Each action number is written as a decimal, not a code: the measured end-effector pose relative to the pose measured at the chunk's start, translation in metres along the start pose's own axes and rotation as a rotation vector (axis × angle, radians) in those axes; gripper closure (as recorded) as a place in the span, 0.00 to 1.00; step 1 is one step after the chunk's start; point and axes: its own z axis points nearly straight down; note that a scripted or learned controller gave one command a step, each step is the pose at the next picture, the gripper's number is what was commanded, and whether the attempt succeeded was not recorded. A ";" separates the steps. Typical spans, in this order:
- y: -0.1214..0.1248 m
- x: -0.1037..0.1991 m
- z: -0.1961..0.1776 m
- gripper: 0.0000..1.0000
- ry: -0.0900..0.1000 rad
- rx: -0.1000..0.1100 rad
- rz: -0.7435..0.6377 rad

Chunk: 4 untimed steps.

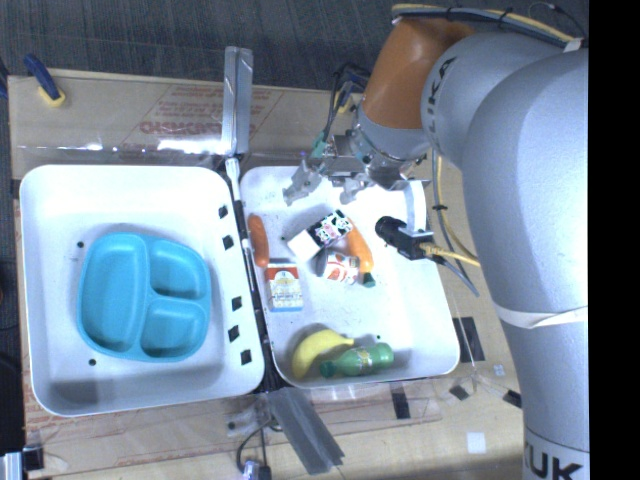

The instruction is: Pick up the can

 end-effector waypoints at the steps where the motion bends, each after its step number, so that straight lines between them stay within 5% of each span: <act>1: -0.026 -0.036 0.077 0.00 -0.005 -0.027 -0.121; 3: -0.128 -0.049 0.097 0.00 -0.001 -0.013 -0.049; 4: -0.127 -0.049 0.087 1.00 -0.003 -0.014 -0.054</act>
